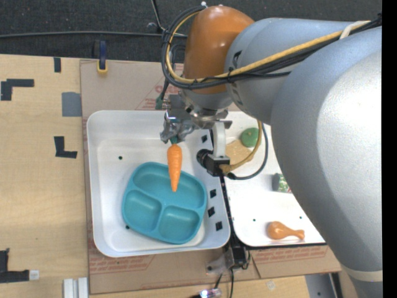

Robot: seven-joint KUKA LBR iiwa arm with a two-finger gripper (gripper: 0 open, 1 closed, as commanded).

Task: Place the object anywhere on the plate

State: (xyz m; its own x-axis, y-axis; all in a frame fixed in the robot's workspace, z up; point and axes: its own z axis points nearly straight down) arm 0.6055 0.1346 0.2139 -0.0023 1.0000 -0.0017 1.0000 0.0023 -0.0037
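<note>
Right now the left bin (99, 185) carries the blue plate (162, 207), my landmark. Above the plate's far rim my pincer (173, 135) grips the carrot (175, 166) by its top, tip hanging over the plate. Right of the plate, the neighbouring bin holds a small drumstick (284, 231).

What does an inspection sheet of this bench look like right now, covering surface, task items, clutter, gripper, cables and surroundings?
Surface: two white bins side by side, left bin, right bin, on a cardboard-covered bench.
Job's things: blue divided plate in the left bin; carrot hanging top-up over the plate's upper rim.
Clutter: chicken drumstick and green object in the right bin.
Grippers: gripper shut on the carrot's top.
Cables: black and yellow cables looping off the wrist.
Surroundings: black tape marks on the bench at left.
</note>
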